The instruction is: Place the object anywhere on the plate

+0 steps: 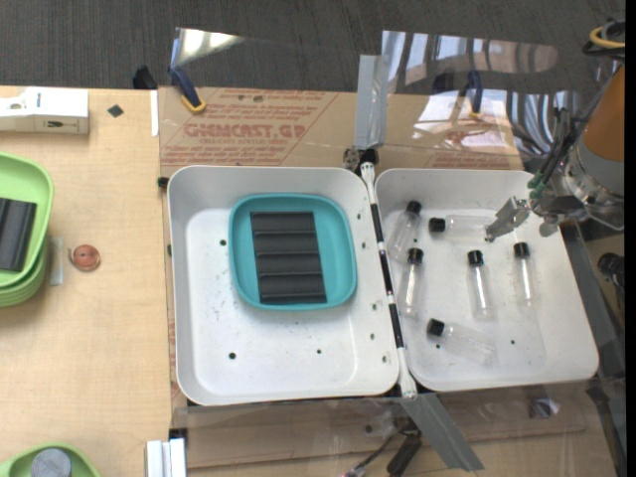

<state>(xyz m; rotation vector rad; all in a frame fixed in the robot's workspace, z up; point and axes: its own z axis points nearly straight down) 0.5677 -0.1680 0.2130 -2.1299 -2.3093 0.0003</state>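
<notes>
- The objects to choose from are clear vials with black caps, all lying flat in the right bin [556,366]. One vial [521,271] lies near the right wall and another [478,282] just to its left. A third [457,225] lies crosswise near the far edge, two more [403,225] [410,274] lie along the left wall, and one [457,337] is toward the near edge.
- The teal plate [343,256] sits in the left bin [199,356], toward its far half, with a dark ribbed insert [288,256] covering its middle.
- The gripper [525,215] hangs over the right bin's far right corner with its fingers spread and nothing between them.
- We judge the step in hand to be the pick. The vial by the right wall looks the easiest, as it lies apart from the others.
- We would bring the fingers down across its width, not along its length, since a smooth round tube may roll or squirt out.
- We would grip near the middle and lift high enough to clear the rims between the bins.
- On the plate, the ribs of the insert might stop it rolling, so we would set it down low.
</notes>
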